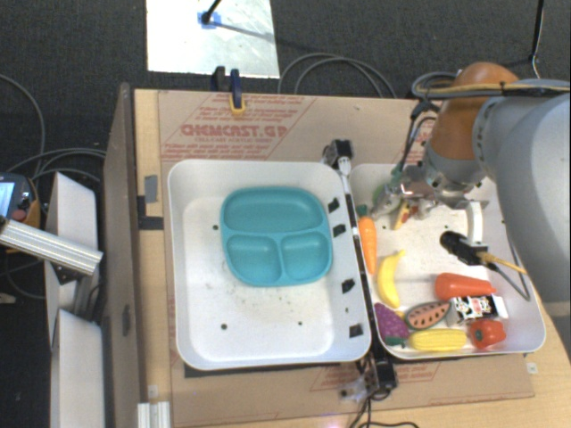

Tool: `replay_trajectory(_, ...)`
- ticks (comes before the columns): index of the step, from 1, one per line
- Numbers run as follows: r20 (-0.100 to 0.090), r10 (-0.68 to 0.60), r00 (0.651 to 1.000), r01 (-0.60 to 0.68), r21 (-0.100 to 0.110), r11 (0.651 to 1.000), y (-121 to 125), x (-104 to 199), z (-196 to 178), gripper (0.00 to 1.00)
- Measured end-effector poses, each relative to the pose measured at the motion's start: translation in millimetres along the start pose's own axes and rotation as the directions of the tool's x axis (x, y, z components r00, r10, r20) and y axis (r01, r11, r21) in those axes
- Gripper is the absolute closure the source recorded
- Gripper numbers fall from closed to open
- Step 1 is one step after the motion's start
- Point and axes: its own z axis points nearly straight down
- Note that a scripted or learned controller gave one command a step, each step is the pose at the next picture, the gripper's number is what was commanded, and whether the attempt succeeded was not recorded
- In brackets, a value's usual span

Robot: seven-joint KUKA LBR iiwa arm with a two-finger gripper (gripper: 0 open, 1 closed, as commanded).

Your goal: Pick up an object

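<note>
Robot arm (522, 141) reaches in from the right side, and its tool (406, 200) hangs low over the top left corner of the right bin (421, 261). I cannot tell if the tool is open or closed, or if it has hold of anything. A small red and yellow thing (404, 214) sits right under the tool, too small to name. All the toys are in this same bin. An orange carrot (367, 239) lies along the left wall, and a yellow banana (389, 277) lies just beside it. Purple grapes (390, 322) sit in the bottom left corner. Along the bottom edge are a yellow corn cob (437, 339) and a red tomato (486, 333). A black and white carton (477, 308) lies just above the tomato. The left bin (201, 315) holds a blue plate (275, 237) with three parts. Both bins sit on a brown desk (268, 123).
</note>
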Motion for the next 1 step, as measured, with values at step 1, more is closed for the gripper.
replay_trajectory(1,-0.002,0.003,1.000,-0.003,0.000,1.000,-0.5,-1.7,-10.7,1.00)
